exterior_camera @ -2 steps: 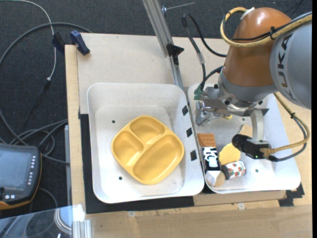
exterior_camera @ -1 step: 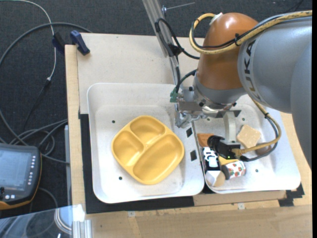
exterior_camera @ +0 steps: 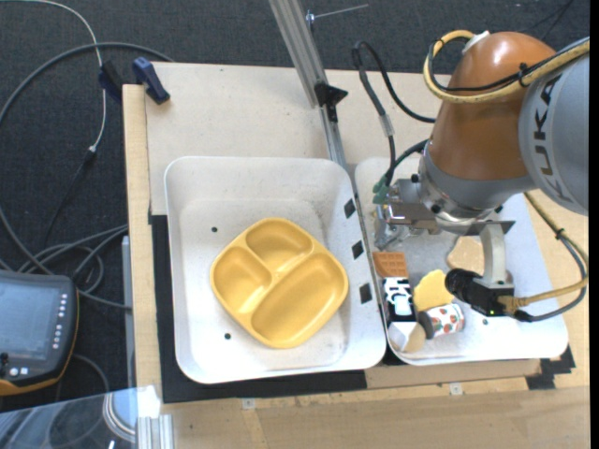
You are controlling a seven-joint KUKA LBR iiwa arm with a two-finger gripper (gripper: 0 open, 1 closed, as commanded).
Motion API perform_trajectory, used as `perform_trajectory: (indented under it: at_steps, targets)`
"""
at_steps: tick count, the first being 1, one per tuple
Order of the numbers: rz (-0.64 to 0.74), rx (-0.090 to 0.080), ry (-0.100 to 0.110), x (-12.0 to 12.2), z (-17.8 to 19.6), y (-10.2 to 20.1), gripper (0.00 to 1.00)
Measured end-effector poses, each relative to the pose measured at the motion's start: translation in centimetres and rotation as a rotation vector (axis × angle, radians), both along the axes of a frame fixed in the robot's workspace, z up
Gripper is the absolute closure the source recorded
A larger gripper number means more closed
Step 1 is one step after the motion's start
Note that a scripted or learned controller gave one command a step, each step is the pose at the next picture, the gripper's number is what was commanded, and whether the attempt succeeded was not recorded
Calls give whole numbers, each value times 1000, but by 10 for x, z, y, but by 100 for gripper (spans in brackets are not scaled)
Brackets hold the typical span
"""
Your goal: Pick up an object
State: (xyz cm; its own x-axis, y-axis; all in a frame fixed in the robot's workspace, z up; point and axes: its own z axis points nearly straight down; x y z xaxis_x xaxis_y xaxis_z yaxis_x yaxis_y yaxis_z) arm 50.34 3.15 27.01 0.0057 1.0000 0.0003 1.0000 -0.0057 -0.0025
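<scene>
The gripper (exterior_camera: 404,215) hung low over the right bin (exterior_camera: 538,340), its opening impossible to tell, while the small objects (exterior_camera: 421,302) lay on the bin floor just below, so nothing seemed lifted yet.

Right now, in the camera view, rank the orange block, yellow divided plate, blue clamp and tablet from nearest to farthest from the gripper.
Measured from the gripper:
1. Orange block, just below it in the right bin.
2. Yellow divided plate, in the left bin.
3. Blue clamp, at the bench's far left corner.
4. Tablet, off the bench at the left edge.
</scene>
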Motion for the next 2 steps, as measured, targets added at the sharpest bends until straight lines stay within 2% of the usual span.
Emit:
perform_trajectory:
  at_steps: [1, 2]
  targets:
    - [9, 1, 4, 11, -34, 35, 100]
    - [8, 1, -10, 11, 37, 38, 100]
